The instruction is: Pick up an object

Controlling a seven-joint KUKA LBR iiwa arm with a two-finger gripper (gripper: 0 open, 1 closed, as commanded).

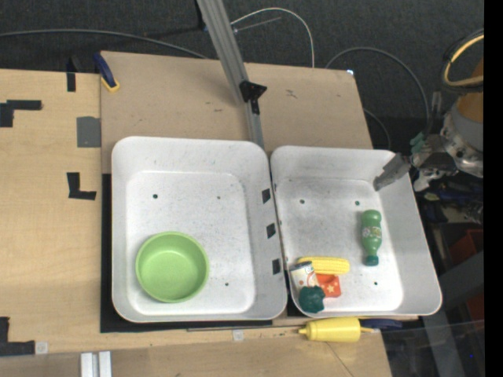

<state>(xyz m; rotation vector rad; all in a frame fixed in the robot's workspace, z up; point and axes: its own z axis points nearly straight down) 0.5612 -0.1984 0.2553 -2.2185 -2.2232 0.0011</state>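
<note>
1. The grey two-finger gripper (pixel 391 173) hangs over the upper right rim of the right-hand shallow white bin (pixel 409 289), its tip slanting down and toward the camera's left; whether it is spread or closed cannot be told at this size, and nothing can be seen held by it.

2. The nearest candidate is the small green plastic bottle (pixel 370 236), lying on its side on the bin floor, near the gripper, below it in the frame and a little to the camera's left. Its long axis runs nearly straight up and down the frame, one end pointing roughly back toward the gripper.

3. Farther off, in the bin's lower left corner, sit a yellow corn-shaped toy (pixel 324 266), a red-and-white packet (pixel 328 285) and a dark green round toy (pixel 311 298), crowded together and touching or close to it.

4. Judged from this layout, the bottle is the open target: it lies apart from the cluster and clear of the walls, so a grip across its narrow width, not along its length, looks the sounder approach.

5. The left-hand white bin (pixel 126 171) holds a light green round bowl (pixel 171 266), well apart from the gripper; a yellow plastic bottle (pixel 333 330) lies outside on the bench, just below the right bin's front rim.
</note>
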